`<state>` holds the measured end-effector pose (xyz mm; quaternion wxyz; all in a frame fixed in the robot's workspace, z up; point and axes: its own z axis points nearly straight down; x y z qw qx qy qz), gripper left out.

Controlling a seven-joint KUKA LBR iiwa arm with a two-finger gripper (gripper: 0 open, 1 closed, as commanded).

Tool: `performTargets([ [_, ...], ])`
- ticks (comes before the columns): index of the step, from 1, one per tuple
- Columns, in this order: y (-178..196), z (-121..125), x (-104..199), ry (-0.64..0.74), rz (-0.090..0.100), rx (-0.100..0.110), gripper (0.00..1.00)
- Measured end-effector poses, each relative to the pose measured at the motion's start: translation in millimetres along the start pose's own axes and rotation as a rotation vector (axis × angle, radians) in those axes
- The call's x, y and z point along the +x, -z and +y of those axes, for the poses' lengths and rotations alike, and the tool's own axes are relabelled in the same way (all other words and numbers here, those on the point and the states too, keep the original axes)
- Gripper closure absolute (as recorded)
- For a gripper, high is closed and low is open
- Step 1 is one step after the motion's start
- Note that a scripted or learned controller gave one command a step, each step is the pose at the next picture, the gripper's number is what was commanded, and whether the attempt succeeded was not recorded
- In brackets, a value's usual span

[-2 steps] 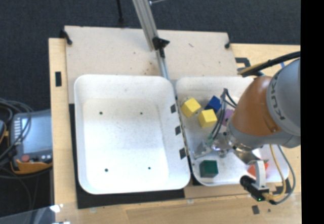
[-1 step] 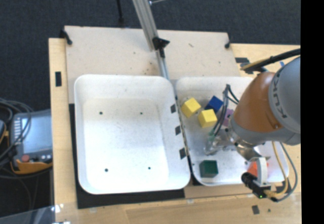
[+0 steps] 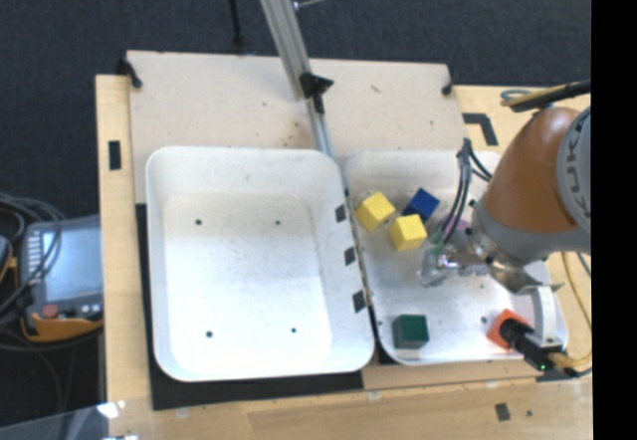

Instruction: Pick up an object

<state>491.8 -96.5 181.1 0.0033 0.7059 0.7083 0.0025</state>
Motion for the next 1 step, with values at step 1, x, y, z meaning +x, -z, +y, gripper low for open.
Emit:
performTargets([
  [1,53.8,2.8,-1.1,0.001,0.0,0.0,1.0],
])
